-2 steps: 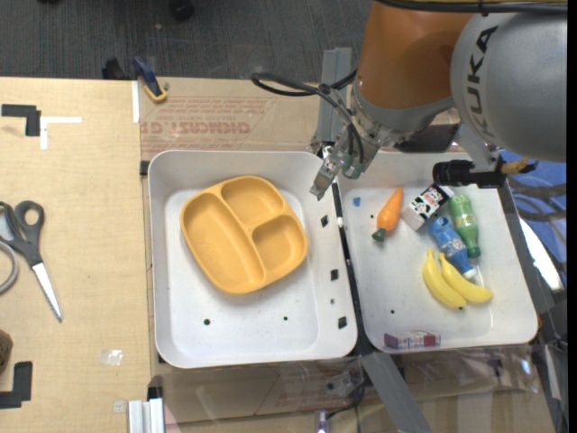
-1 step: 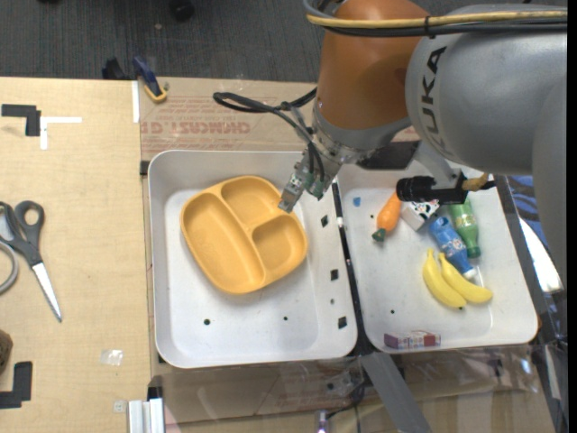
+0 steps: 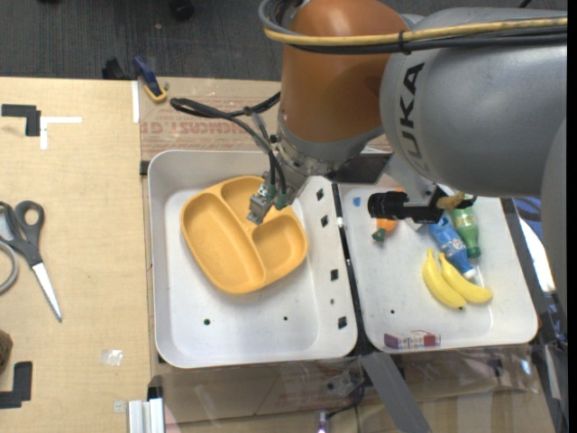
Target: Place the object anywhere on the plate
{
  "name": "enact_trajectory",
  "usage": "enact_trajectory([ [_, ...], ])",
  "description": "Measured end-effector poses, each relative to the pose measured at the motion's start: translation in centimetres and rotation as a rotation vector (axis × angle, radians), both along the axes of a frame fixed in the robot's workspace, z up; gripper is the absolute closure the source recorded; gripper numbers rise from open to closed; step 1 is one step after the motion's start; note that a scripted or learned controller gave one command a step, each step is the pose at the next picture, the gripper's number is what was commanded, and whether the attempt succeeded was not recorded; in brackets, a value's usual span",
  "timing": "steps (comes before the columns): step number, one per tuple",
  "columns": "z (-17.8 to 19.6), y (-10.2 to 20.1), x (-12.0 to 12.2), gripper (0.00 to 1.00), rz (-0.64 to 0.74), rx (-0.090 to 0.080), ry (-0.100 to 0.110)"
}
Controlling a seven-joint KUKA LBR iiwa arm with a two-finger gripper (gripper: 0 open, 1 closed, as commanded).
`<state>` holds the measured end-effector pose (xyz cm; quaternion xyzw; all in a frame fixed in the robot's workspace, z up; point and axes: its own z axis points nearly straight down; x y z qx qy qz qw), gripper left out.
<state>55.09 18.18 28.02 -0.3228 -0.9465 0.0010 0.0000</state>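
The pincer [image 3: 261,207] hangs over the plate [image 3: 242,234] at its 12 o'clock rim; its state cannot be told. Releasing there risks the object rolling off.

Premises: a robotics laboratory or test cell. Evidence: a large grey industrial arm with an orange band [image 3: 361,52] works over two shallow white plastic bins [image 3: 171,269] set side by side on a light plywood bench [image 3: 72,242]. Black tape markers [image 3: 22,115] are fixed to the bench, grey-handled scissors [image 3: 32,251] lie loose on it, and dark carpet with chair castors [image 3: 108,7] lies beyond.
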Motion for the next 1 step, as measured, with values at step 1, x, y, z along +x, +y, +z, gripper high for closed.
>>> enact_trajectory([
  [1, -0.01, -0.02, 0.0, 0.0, 0.0, 0.0, 0.0],
])
